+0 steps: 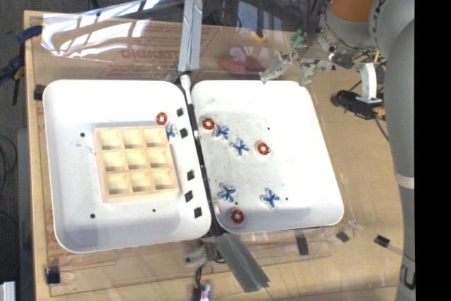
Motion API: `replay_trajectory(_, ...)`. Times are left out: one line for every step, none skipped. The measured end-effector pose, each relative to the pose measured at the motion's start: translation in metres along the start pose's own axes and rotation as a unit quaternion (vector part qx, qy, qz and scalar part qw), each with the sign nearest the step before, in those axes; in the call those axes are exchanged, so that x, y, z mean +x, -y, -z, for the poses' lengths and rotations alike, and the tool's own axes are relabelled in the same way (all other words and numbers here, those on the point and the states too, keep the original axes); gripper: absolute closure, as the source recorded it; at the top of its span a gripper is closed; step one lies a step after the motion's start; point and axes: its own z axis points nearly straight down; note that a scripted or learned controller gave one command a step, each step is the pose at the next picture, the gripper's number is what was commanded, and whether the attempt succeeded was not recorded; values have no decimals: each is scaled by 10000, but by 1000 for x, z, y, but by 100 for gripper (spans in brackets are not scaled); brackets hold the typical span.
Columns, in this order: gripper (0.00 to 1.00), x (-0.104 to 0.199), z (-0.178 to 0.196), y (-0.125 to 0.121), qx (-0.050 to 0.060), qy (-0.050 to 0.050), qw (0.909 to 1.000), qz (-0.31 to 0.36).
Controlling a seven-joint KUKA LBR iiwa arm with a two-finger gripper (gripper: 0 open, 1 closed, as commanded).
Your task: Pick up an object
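The arm [380, 17] is reaching in over the counter's [366, 151] far right corner, and its pincer [299, 63] is hanging just past the far edge of the right bin [317, 151], above the counter rather than over the pieces. Whether it is spread or pressed together is not something I can tell; nothing is showing between its tips.

The things to pick are lying loose in the right bin: blue crosses [240, 147] and red rings [263, 149], scattered flat and mostly apart from each other, which is leaving room to come down on one alone. One more red ring [162, 119] is sitting in the left bin [70, 151], touching the far right corner of the wooden grid tray [136, 161]. That tray is lying flat near the middle of its bin, cells up, probably as a place for sorted pieces.

The grab is not yet begun, by my reading. The red ring near the right bin's middle is standing clear of its neighbours and looks the easiest target; the cross and ring by the near edge are lying close together and could be nudged.
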Motion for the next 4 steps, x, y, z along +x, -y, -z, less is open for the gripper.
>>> replay_trajectory(0,80,-170,45,1,4,9990,448)
replay_trajectory(0,77,-176,-8,-19,36,9949,1008)
replay_trajectory(0,75,-175,47,-23,34,9916,1292)
replay_trajectory(0,75,-175,46,-25,34,9916,1292)
